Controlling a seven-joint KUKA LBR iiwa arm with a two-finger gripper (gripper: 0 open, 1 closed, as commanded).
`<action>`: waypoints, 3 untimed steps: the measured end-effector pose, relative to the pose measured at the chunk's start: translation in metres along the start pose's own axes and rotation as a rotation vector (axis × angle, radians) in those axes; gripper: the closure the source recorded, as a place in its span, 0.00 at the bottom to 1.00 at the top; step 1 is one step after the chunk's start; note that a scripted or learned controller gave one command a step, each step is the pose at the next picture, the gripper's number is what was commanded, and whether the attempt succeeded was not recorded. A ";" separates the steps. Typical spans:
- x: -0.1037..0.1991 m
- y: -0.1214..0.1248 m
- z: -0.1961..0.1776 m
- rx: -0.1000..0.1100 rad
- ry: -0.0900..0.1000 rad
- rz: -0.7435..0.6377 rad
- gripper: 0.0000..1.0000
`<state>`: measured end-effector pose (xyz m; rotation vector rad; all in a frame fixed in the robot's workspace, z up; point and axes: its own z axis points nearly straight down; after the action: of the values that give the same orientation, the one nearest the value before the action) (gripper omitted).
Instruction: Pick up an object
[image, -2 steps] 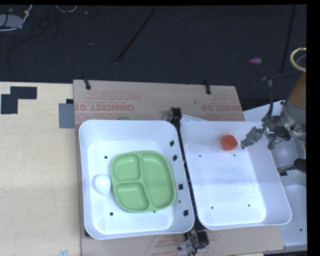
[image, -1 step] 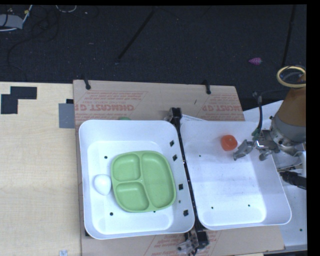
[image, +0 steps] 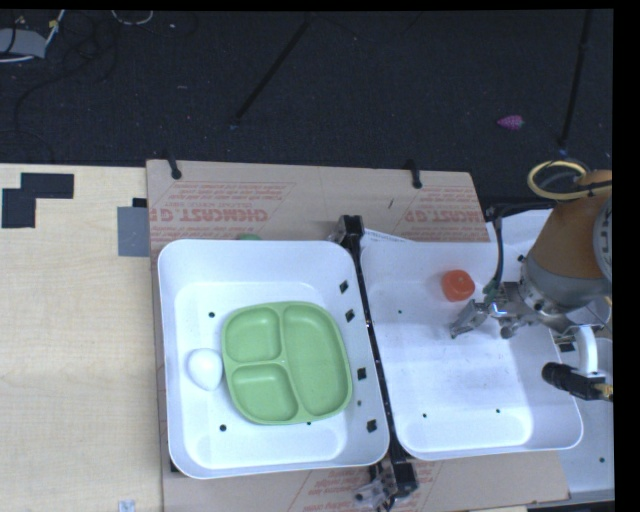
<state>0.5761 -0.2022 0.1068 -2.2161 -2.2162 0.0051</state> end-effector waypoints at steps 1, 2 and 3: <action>0.001 0.000 0.020 -0.003 -0.001 0.001 0.00; 0.001 0.001 0.008 -0.005 -0.002 0.002 1.00; -0.003 -0.004 -0.053 -0.009 -0.004 0.004 1.00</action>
<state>0.5729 -0.2051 0.1602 -2.2276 -2.2178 -0.0013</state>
